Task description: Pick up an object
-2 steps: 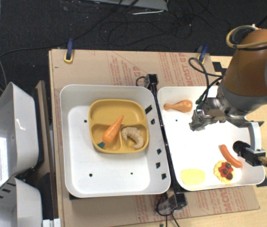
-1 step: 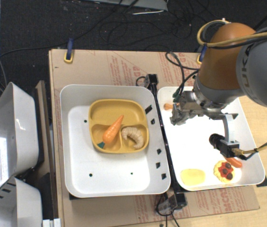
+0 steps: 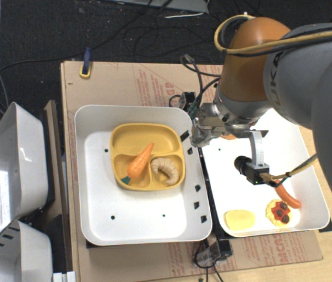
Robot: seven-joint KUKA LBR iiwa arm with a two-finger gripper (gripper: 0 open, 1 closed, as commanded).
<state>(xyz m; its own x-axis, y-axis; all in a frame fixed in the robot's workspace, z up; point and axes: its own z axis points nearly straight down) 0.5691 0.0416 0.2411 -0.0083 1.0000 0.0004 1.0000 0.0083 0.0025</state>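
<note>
Brown cardboard covers the table (image 3: 130,78), and on it we see two white bins side by side. Our left bin (image 3: 95,175) holds a yellow divided plate (image 3: 145,131) with an orange carrot (image 3: 141,160) and a pale curled piece (image 3: 167,170) lying in neighbouring compartments. Our right bin (image 3: 224,181) has a yellow disc (image 3: 239,219), a small round piece with red bits (image 3: 281,212) and an orange sausage (image 3: 288,195) near its front edge. We find the gripper (image 3: 200,133) above the seam between the bins, just beside the plate's far right corner, well apart from the right bin's pieces. We cannot tell whether it is open or closed, and we see nothing held.
</note>
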